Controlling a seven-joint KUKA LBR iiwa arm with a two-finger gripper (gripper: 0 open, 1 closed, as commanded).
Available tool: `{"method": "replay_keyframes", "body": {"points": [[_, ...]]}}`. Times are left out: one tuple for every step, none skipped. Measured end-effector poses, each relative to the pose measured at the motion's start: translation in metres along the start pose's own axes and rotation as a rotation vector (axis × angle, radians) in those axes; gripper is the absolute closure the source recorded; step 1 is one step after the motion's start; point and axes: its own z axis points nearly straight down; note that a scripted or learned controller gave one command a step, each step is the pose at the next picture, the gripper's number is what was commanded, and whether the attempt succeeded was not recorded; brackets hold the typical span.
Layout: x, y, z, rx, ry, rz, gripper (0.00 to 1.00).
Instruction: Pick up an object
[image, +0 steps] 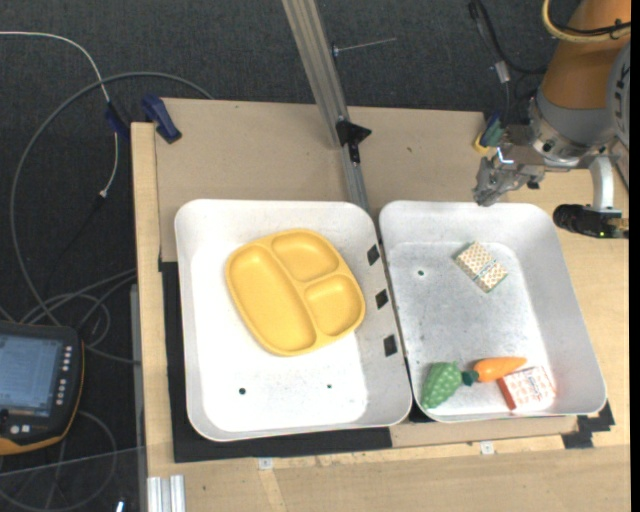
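Note:
My gripper (491, 189) hangs over the far edge of the right bin (440, 320), with nothing between its fingers as far as I can see. A small patterned beige block (481, 265) lies in the bin's far part, below and slightly left of the gripper. Near the bin's front edge lie a toy carrot with a green top (466, 376) and a small red-and-white box (527, 388) beside it.
The left bin (215, 400) holds a yellow divided plate (293, 289). A metal pole (322, 75) slants up from between the bins. Black clips (380, 298) sit along the seam. A tablet (33, 380) and cables lie off the bench at left.

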Motion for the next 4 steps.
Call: {"method": "replay_keyframes", "body": {"points": [[0.0, 0.001, 0.003, 0.007, 0.0, 0.0, 1.0], [0.054, -0.009, -0.009, 0.01, 0.004, -0.005, 1.0], [0.104, -0.02, 0.002, 0.013, 0.005, -0.005, 1.0], [0.159, -0.038, 0.011, 0.014, 0.005, -0.005, 1.0]]}}
